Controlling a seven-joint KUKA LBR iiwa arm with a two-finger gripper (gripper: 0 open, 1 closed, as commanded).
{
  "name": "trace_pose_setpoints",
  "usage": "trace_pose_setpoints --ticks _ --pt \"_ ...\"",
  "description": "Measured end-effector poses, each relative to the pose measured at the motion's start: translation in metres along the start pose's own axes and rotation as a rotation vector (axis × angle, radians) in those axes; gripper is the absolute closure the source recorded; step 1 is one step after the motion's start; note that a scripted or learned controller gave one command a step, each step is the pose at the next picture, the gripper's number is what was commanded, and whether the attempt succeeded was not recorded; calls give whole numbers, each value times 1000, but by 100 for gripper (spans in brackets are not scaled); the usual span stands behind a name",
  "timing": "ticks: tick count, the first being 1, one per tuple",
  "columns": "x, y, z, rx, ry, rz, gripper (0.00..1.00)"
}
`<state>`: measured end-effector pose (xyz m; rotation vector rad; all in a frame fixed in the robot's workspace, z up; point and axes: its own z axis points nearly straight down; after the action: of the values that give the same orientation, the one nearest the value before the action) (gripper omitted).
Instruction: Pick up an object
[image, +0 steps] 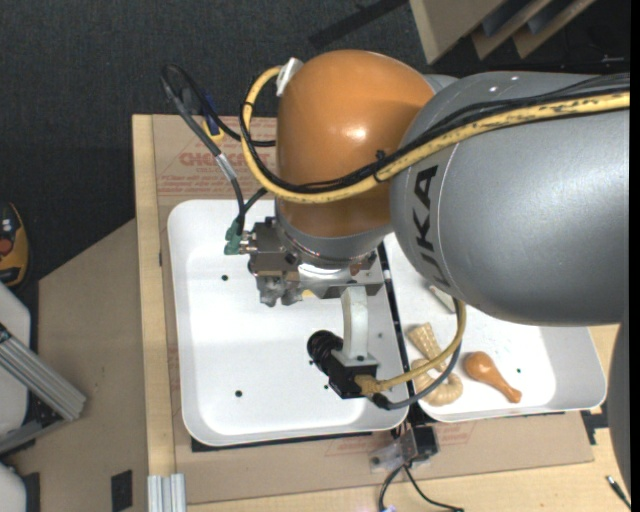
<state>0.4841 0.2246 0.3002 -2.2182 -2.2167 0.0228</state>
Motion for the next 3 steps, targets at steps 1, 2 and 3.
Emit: trace_pose_setpoints --ticks 1,2,3 --pt "-1 -7 -179 -33 16 -3 100" --pt "-1 -7 -26 2 -1 1 100" --pt "-1 -6 -139 -27 13 -3 100"
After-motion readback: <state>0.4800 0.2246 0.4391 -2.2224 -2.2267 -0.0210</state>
